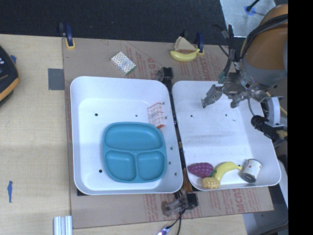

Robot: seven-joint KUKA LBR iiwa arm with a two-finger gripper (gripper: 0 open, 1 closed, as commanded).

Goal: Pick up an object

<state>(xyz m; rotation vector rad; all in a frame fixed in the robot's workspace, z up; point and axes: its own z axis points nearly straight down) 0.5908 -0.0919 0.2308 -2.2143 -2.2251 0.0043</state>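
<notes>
Wide look down at the bench [34,146], pale wood with a brown cardboard sheet [146,58] laid over it, and on that sheet two shallow white bins side by side. The left bin [83,97] carries a blue divided plate [134,152] sitting low and toward its right half, three compartments facing up, and a small red-and-white packet [156,114] lies just beyond the plate's top right corner, close to the bin's right wall. The right bin [215,136] has its load bunched along the near edge: a yellow banana [226,169] curving across the middle, a purple fruit [200,169] just to its left, a small yellow corn piece [211,182] tucked against both of them, and a small white can [251,170] on its side off to the banana's right. The arm [266,43] comes in from the right, grey and orange, and its gripper [222,96] hangs over the far part of the right bin, fingers spread apart with nothing between them, well apart from the cluster at the near edge. Off the bins, on the cardboard up top, a second banana [185,55] lies near a clamp, and a small patterned packet [122,62] lies to its left.
</notes>
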